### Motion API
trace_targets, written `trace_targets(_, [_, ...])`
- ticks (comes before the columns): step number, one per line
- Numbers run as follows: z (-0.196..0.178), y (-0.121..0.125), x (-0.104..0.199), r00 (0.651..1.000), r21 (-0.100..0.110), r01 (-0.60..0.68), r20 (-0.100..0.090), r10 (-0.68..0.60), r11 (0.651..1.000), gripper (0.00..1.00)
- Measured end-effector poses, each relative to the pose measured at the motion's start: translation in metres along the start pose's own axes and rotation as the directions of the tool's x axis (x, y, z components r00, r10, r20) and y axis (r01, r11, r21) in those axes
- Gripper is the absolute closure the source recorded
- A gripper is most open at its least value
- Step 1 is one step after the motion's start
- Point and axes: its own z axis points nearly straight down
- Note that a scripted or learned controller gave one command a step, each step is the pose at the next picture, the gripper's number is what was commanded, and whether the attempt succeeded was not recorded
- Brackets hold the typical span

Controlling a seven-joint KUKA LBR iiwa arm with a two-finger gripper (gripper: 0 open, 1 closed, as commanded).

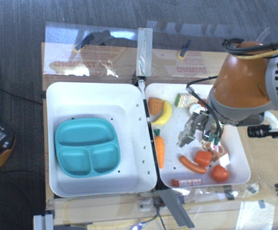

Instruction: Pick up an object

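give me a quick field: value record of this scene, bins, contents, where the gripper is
left bin: holds a teal divided tray
right bin: banana, carrot, sausage, tomato, and other small toy foods
gripper: hanging over the middle of the right bin, above bare floor between carrot and sausage
held object: none seen
arm: enters from the right of the view

Teal tray, yellow banana, orange carrot (green-topped).

Faint reddish print on the cardboard, not legible.
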Motion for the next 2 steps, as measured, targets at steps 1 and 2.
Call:
trace_targets(1, [0.086,-0.082,-0.051,1.0,0.003,0.019,-0.003,-0.019,1.0,1.0])
trace_targets(2, [0.15,-0.01,-0.082,0.991,-0.004,-0.135,0.009,0.135,0.991,1.0])
